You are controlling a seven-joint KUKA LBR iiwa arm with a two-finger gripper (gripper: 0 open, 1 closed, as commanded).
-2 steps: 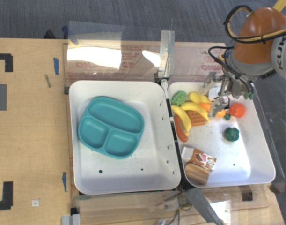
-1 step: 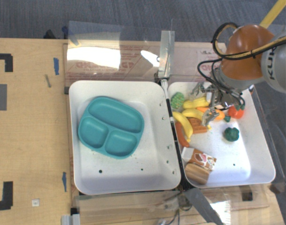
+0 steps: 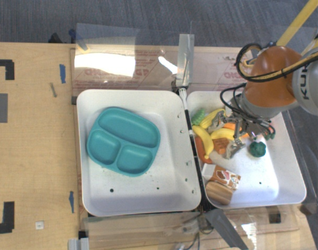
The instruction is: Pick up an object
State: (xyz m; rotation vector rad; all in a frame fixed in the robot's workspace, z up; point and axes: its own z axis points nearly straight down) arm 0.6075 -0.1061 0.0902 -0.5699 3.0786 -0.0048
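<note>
My gripper hangs low over the upper left part of the right bin, amid a heap of toy food. Right under it lie a yellow banana, an orange piece and a red-orange piece. A green item sits at the heap's top left corner. A small dark green ball-like piece rests just right of the gripper. A brown and white carton lies nearer the bin's front. The arm's orange band covers the bin's back right part.
The left bin holds a teal divided plate. A clear plastic sheet lies behind the bins. The divider between the bins runs just left of the food heap.
</note>
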